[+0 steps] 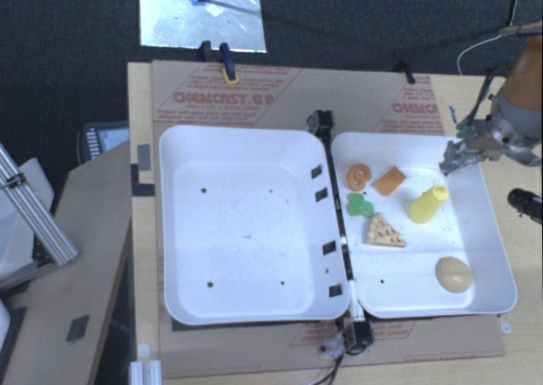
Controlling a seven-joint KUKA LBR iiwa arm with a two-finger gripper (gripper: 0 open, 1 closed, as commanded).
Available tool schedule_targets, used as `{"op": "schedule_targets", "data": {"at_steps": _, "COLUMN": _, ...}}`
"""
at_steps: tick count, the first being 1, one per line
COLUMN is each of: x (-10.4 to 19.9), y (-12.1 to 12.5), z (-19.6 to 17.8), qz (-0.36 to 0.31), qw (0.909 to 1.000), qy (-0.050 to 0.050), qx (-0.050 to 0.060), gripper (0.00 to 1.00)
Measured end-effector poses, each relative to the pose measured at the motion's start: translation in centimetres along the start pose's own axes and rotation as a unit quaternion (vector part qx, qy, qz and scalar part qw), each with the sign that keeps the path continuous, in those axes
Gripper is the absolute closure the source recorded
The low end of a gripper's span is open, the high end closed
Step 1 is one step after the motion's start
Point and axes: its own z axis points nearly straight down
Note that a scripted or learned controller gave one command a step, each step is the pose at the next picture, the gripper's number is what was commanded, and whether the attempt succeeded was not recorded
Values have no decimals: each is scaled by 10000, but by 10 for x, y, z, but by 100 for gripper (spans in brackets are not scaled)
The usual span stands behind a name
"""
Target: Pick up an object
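Two white bins are seen side by side on the worktop [280, 86]. The left bin [246, 222] is marked with a few small dark dots. The right bin [488, 239] is taken as the landmark, and every place is told from it.

Five small things are held in the right bin. A yellow bottle [427, 203] is laid near the bin's middle, tipped toward the far right corner. An orange block [390, 181] is placed toward the bin's far side, left of the bottle. An orange ring [358, 176] is set just beside the block, near the bin's left wall. A green toy [360, 204] is found below the ring, also close to the left wall. A pizza slice [384, 232] is laid near the middle, on the near side of the green toy. A tan egg [454, 274] is placed near the bin's near right corner, well apart from the others.

The hand [452, 159] is seen over the bin's far right part, at the end of the grey arm [519, 112]. Nothing is seen between its tips. Whether it is spread or pressed together cannot be told. The bottle is the nearest thing to the hand, a little toward the bin's middle from it, and it is not touched.
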Motion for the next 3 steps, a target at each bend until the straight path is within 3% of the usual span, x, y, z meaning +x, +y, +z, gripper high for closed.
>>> {"op": "schedule_targets", "data": {"at_steps": 1, "x": 85, "y": 11, "z": -100, "qz": -35, "qw": 10000, "qy": 12, "qx": -44, "gripper": 100}}
{"op": "schedule_targets", "data": {"at_steps": 2, "x": 57, "y": -111, "z": -137, "qz": 54, "qw": 10000, "qy": 3, "qx": 11, "gripper": 100}}
{"op": "schedule_targets", "data": {"at_steps": 3, "x": 92, "y": -87, "z": -313, "qz": -7, "qw": 10000, "qy": -11, "qx": -88, "gripper": 100}}
